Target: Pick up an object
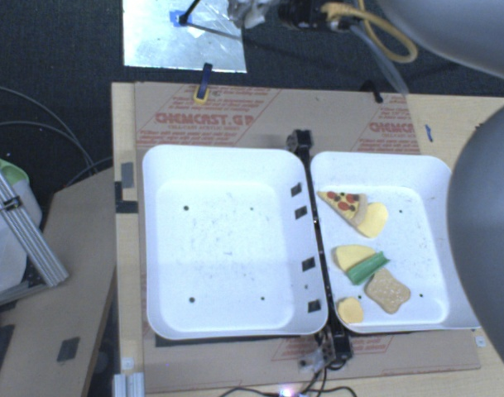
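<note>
Left of the pizza slice: a white bin. Far up from the pizza slice: the tool, open or closed, cannot tell. Below the pizza slice: toast. Probably just starting. Next, needs to go down over one piece.

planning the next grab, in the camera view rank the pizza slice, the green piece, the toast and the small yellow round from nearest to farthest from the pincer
The pincer hangs above the bench's far edge, beyond both bins.
1. Pizza slice: far end of the right bin.
2. Green piece: mid bin, lying on a yellow piece.
3. Toast and small yellow round: near end, too close to call.
</note>
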Tool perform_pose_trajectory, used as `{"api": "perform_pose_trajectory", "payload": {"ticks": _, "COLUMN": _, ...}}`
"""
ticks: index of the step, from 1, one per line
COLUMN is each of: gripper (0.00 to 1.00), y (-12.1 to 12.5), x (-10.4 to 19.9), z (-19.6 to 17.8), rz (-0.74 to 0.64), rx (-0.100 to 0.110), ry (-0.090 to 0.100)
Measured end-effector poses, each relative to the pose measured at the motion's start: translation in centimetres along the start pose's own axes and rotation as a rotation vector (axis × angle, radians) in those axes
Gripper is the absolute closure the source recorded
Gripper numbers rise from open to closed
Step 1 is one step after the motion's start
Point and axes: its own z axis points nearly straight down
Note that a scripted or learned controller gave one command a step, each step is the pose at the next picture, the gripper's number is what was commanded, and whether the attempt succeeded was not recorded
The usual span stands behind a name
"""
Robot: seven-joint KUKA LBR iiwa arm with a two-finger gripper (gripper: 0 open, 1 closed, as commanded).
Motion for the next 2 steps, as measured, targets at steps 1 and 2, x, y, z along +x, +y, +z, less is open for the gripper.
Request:
{"api": "perform_pose_trajectory", "payload": {"ticks": 1, "gripper": 1.0, "y": -9.1, "x": 0.2, "z": 8.1, "rz": -0.006, "rx": 0.017, "ry": -0.003}}
{"api": "perform_pose_trajectory", "payload": {"ticks": 2, "gripper": 1.0, "y": -12.8, "x": 0.0, "z": 20.7, "rz": 0.0, "rx": 0.021, "ry": -0.006}}
